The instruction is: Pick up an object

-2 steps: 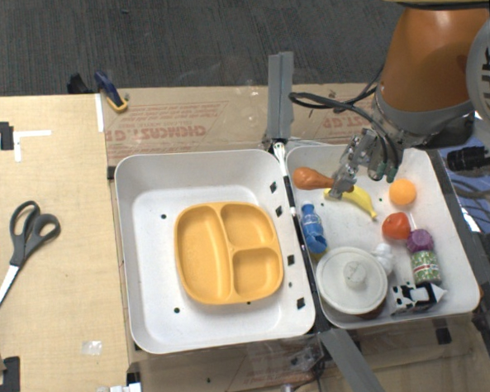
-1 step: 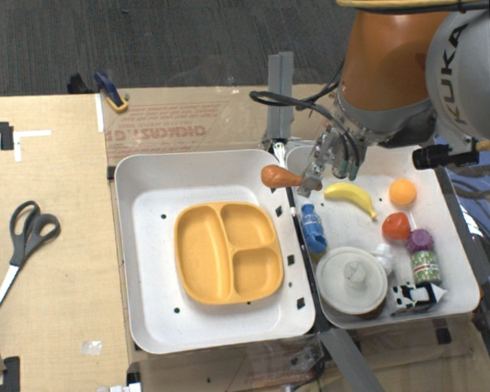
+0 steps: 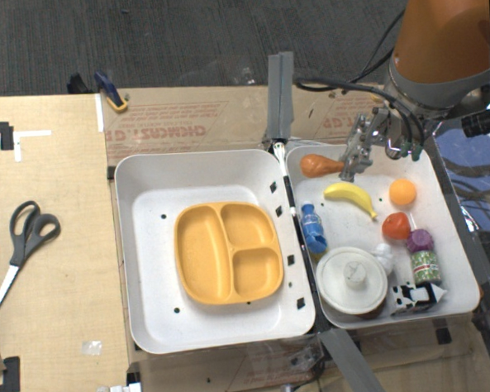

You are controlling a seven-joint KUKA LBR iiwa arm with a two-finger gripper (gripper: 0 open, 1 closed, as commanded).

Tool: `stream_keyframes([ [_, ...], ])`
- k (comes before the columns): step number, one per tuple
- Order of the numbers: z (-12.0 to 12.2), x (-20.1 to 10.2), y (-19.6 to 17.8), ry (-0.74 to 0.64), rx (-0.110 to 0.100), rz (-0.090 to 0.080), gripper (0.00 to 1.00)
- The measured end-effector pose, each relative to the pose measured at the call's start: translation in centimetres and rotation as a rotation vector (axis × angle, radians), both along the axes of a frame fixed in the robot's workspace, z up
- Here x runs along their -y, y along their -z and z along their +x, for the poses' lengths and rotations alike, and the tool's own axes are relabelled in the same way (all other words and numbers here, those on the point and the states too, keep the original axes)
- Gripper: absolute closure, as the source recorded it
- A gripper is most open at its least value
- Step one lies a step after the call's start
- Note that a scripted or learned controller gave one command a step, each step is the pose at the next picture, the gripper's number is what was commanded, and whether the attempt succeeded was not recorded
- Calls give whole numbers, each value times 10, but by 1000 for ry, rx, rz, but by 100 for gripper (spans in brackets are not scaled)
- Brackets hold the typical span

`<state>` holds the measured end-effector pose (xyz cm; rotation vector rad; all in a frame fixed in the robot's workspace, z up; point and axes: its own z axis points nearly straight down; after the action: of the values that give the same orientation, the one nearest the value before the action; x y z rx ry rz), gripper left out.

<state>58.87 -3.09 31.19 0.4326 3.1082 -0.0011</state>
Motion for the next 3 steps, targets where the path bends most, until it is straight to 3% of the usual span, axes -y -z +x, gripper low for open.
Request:
stream_keyframes([
  [1,13,77,-62,44,1,0,100],
  [2,26,80,73,-30,-2,1,100],
  [3,27,80,72,-30,0,0,0],
])
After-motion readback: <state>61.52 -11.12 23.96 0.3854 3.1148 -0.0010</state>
